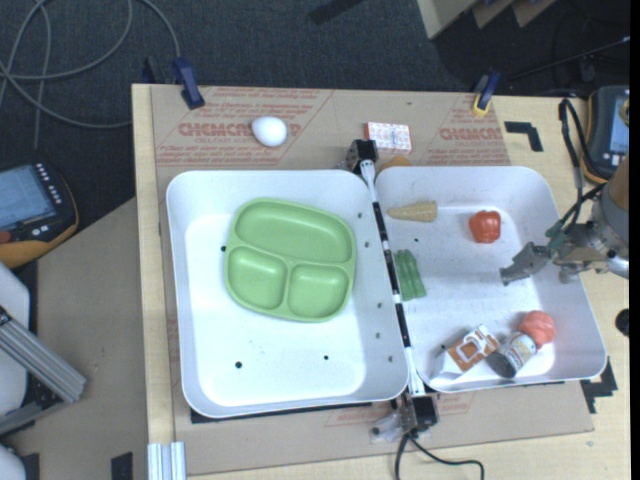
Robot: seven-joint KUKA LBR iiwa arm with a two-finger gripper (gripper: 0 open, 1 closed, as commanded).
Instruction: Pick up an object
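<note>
Camera view is showing the tool hanging over the right bin, its fingers spreading apart and pinching nothing. A red object is lying just beyond it, a pink ball nearer the front edge. A green divided plate is sitting in the left bin.

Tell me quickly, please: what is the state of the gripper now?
Gripper: over the right bin, nothing seen between its fingers; whether it is open or shut cannot be told.
</note>
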